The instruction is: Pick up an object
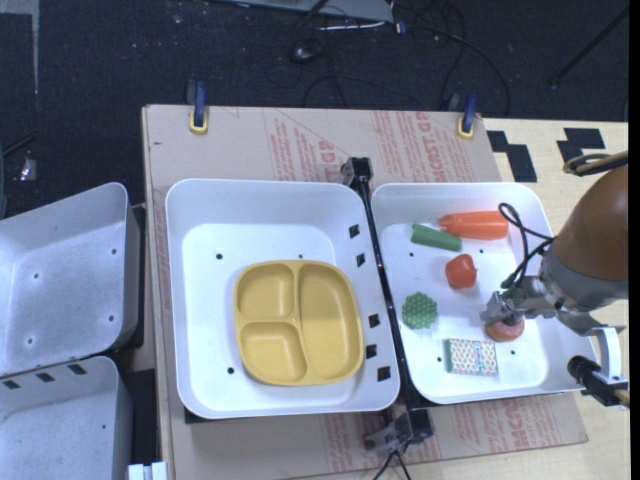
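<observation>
The right bin (530, 368) holds an orange carrot (480, 225) at the back, with a green stick (436, 236) lying against its left end. In front of them sit a red round piece (460, 271), a bumpy green ball (420, 311) and a small speckled block (472, 357). My gripper (504, 317) hangs low in this bin, right of the red piece and just behind the block. A flat red-orange thing (508, 333) shows directly under its tip; whether they touch is hidden by the wrist.
A yellow three-part plate (298, 322) lies in the left bin (200, 268). The divider (378, 278) between the bins carries black clips. The arm's orange band (600, 238) looms over the right bin's right wall. Folded white trays (60, 268) lie off the bench's left.
</observation>
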Available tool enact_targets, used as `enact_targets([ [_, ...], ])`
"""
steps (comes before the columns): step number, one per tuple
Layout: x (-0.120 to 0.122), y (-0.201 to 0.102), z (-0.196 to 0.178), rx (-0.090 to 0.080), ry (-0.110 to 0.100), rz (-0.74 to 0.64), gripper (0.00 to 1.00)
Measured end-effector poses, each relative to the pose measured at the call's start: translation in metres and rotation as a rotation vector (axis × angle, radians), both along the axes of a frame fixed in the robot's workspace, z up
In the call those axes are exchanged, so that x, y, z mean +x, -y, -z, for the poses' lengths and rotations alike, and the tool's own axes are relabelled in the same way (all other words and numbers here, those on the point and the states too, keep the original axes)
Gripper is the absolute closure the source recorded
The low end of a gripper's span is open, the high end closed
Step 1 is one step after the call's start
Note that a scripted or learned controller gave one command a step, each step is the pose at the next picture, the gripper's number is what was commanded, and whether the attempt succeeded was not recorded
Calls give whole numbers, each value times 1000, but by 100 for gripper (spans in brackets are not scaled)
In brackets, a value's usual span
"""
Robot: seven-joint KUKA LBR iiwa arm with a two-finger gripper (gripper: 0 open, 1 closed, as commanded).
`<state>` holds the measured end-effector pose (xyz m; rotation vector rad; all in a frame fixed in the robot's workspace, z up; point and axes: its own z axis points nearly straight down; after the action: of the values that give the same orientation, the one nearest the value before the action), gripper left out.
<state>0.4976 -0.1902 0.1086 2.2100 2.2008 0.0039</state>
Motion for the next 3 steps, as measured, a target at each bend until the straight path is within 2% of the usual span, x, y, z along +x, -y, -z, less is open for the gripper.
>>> enact_targets([
  [1, 8, 4, -46, 13, -15, -7, 100],
  [3, 17, -5, -134, 12, -12, -8, 100],
])
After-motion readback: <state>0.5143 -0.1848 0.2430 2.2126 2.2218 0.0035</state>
